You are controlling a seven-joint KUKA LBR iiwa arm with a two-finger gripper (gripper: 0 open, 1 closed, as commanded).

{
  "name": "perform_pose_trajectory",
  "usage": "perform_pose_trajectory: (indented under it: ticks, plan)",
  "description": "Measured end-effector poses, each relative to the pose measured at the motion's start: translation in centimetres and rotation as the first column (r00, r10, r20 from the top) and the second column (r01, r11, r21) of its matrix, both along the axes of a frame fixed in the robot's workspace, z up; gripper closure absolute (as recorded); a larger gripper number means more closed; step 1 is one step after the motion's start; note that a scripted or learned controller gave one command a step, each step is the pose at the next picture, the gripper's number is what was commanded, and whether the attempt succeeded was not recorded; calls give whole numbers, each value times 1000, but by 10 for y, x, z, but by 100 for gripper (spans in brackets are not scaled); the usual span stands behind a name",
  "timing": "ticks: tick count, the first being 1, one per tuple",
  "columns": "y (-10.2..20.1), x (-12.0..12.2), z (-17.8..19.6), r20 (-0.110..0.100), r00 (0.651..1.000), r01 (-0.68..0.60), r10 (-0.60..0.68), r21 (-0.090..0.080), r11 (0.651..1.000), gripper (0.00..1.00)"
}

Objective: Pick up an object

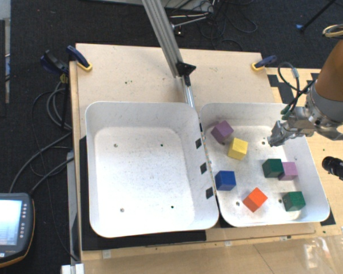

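The left bin (143,164) and the right bin (314,210) lay side by side. The gripper (276,138) hovered over the right bin; its opening could not be told. Near it lay a dark green cube (272,168) touching a pale purple cube (288,170), and a yellow cube (238,148).

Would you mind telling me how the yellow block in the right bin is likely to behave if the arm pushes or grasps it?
The yellow block looks like a rigid cube with flat faces, so it should probably slide rather than roll. It seems small and likely light. A purple block sits just up-left of it, so a push that way might well nudge both.
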State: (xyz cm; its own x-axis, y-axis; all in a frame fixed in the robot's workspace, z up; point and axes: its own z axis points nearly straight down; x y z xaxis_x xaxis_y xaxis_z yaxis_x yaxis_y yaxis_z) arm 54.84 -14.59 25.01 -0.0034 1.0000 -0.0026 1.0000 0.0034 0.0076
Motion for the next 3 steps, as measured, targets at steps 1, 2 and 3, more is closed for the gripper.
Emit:
perform_pose_trajectory:
  ticks: [1,2,3]
  plan:
    - [0,1,35,-2,1000,0,0,0,1000,100]
    - [50,23,18,-8,1000,-5,5,3,1000,100]
    - [104,37,-1,-10,1000,-5,5,4,1000,100]
